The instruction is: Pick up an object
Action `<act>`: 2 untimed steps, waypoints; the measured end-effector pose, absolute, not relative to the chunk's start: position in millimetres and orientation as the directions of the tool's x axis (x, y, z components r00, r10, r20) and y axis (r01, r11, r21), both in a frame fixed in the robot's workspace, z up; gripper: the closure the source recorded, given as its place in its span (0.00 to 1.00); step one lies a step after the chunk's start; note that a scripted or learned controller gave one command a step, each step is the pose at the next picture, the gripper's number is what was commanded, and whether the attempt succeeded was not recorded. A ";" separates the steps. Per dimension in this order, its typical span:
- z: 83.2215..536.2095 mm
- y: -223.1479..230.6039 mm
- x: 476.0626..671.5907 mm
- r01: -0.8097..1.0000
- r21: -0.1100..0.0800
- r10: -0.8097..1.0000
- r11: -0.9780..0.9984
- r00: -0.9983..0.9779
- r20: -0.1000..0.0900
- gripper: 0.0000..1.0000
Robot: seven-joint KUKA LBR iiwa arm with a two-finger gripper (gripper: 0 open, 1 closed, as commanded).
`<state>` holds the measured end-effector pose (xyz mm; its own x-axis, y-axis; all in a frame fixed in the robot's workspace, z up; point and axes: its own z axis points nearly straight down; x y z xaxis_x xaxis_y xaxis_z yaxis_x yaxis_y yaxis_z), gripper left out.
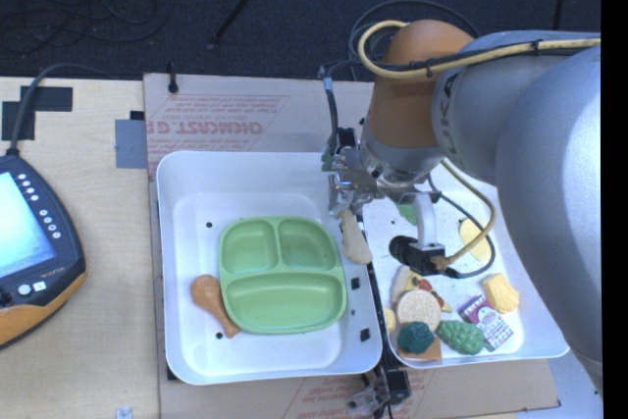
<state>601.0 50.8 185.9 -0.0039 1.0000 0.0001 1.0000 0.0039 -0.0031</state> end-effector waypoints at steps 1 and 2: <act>256.1 -26.5 595.2 1.000 0.003 1.000 -0.006 0.006 -0.002 1.00; 248.7 49.7 623.0 1.000 -0.001 1.000 0.006 -0.006 0.001 1.00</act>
